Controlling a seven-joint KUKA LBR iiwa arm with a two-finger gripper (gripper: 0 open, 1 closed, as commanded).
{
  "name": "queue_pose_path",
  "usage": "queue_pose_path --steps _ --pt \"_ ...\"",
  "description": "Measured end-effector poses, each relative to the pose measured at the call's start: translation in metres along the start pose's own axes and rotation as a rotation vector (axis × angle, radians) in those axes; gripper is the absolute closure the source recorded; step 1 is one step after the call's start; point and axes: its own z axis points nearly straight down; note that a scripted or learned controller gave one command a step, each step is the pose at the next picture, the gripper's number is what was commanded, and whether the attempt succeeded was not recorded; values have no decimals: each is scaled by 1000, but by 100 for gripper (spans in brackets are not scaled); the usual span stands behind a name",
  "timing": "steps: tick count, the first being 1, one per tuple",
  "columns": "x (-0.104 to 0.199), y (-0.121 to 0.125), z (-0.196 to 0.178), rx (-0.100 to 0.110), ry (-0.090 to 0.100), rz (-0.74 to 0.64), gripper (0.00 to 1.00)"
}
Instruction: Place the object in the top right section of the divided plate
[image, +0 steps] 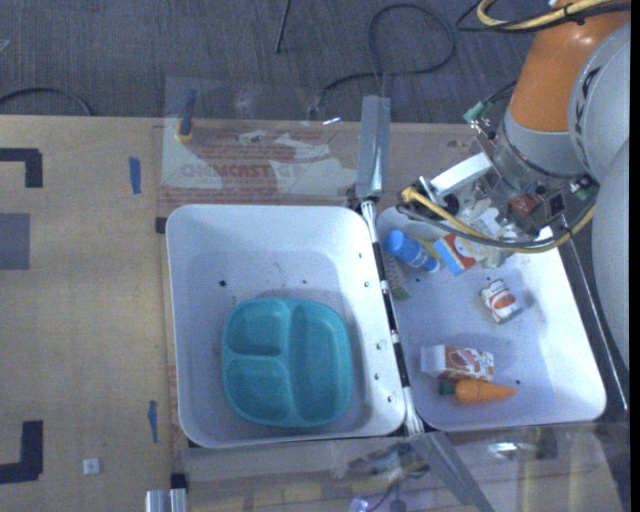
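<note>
Nearest you, the toy carrot (484, 391) looks light, stiff and slick, so grip its thick middle; I cannot tell the gripper's (478, 232) state.

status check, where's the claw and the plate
Claw low over right bin's top, grip unclear. Divided plate in left bin, sections bare. Carrot, cartons, bottle loose.

We see a blue bottle (410, 250) lying near the right bin's (575, 395) left wall, a small red-white packet (499, 300) mid-bin, a carton (457, 360) w/ an orange carrot (483, 392) just below it. Black cables (405, 35) cross the floor up top.
</note>
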Motion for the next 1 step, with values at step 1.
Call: queue_pose_path --steps 1 --pt "43 -42 -31 -2 0 -103 100"
